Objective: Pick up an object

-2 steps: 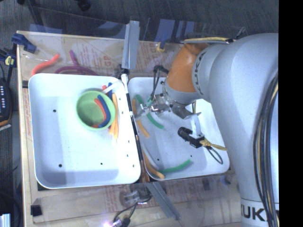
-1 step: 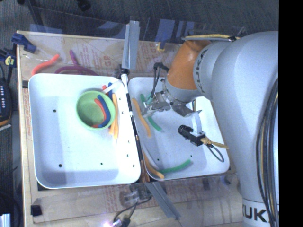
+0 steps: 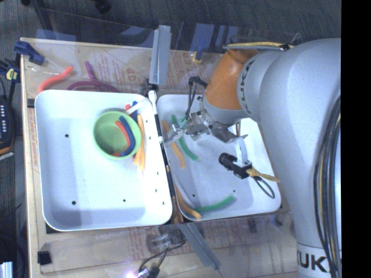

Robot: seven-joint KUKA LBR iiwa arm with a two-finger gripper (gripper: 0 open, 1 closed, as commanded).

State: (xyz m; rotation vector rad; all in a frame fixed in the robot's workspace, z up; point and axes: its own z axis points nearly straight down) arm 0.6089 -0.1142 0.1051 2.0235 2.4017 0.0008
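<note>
My gripper (image 3: 177,133) is low over the upper left part of the right bin (image 3: 264,181), close to the wall it shares with the left bin. A short green strip (image 3: 187,150) and an orange strip (image 3: 178,154) lie just below it, and a small green piece (image 3: 184,120) sits by its upper side. Whether anything is gripped is hidden. A long green strip (image 3: 218,204) and an orange strip (image 3: 186,205) lie near that bin's front edge. The left bin (image 3: 75,201) holds a green bowl (image 3: 113,136) with a red piece (image 3: 125,134) and a blue piece inside, and an orange stick (image 3: 140,145) beside it.
The grey arm with its orange band (image 3: 223,88) covers the right bin's upper right. A black fitting with a yellow cable (image 3: 232,163) hangs over the bin's middle. Behind the left bin lie an orange tool (image 3: 56,79) and a purple tube (image 3: 93,86). A metal post (image 3: 159,54) stands between the bins.
</note>
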